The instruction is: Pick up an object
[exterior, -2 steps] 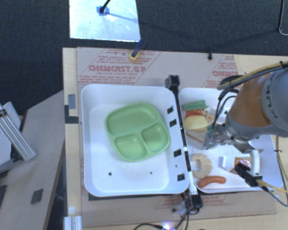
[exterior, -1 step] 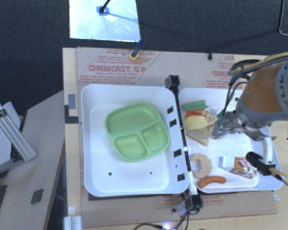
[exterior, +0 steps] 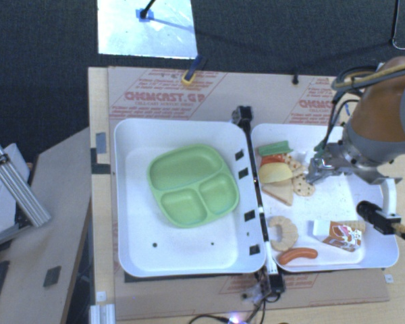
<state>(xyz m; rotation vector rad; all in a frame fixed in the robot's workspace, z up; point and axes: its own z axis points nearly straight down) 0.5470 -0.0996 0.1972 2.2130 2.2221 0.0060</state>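
In the camera view, your gripper hangs low in the right bin, its tips just right of the round cracker. You cannot tell whether it is spread or pressed together. Take the cracker as landmark: it lies just left of and below the tips, the triangular sandwich slice touches its left side, and the yellow piece sits up-left. The shortest move is down and slightly left.

Grey KUKA iiwa robot arm, broad orange band above wrist, dark cables looping alongside, small metallic two-finger gripper
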